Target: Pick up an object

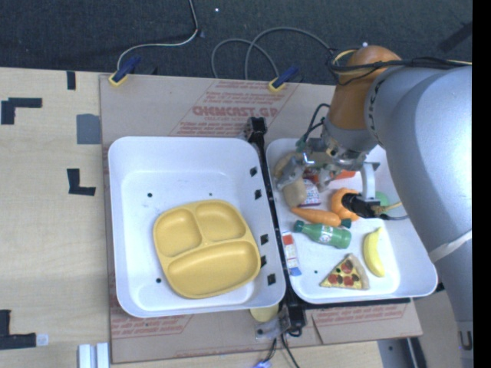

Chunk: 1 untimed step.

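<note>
Directly over the far part of the right bin [403,278] stands the gripper [311,163], carried by the grey arm [430,144] that enters from the right. Whether it is open or closed, and whether it has hold of anything, cannot be told from this angle.

Candidate objects all lie in the right bin:
- The carrot [316,215] lies just in front of the gripper, its long axis running left to right with a slight downward slant.
- The green bottle [322,234] lies on its side just beside the carrot and nearly parallel to it, cap end pointing left.
- The banana [374,251] lies near the right wall, its long axis running from the far side toward the near side.
- The pizza slice [345,274] lies flat by the near rim, its tip pointing toward the far side.

The left bin [138,167] holds a yellow divided plate [207,248].

Both bins rest on a brown cardboard sheet [222,110] with red print, laid on a pale wooden bench [46,244] bearing black marks. Dark carpet [77,14] lies beyond the bench.
</note>
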### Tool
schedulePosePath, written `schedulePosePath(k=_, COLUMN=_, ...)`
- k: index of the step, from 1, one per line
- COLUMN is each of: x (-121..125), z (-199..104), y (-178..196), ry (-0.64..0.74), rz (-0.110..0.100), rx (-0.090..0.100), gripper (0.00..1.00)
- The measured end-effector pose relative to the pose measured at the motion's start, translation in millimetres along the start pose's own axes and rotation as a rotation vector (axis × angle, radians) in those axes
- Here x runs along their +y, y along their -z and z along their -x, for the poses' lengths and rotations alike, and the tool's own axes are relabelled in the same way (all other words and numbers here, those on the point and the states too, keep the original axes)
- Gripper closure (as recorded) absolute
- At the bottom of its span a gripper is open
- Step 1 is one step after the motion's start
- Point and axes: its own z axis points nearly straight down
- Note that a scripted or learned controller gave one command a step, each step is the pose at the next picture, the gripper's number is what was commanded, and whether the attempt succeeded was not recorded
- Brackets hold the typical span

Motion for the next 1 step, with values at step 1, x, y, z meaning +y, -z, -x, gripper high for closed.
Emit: schedulePosePath(k=1, x=-0.8, z=3.3, y=-1.2, ry=0.001, rz=0.004, rx=0.004, gripper=0.00)
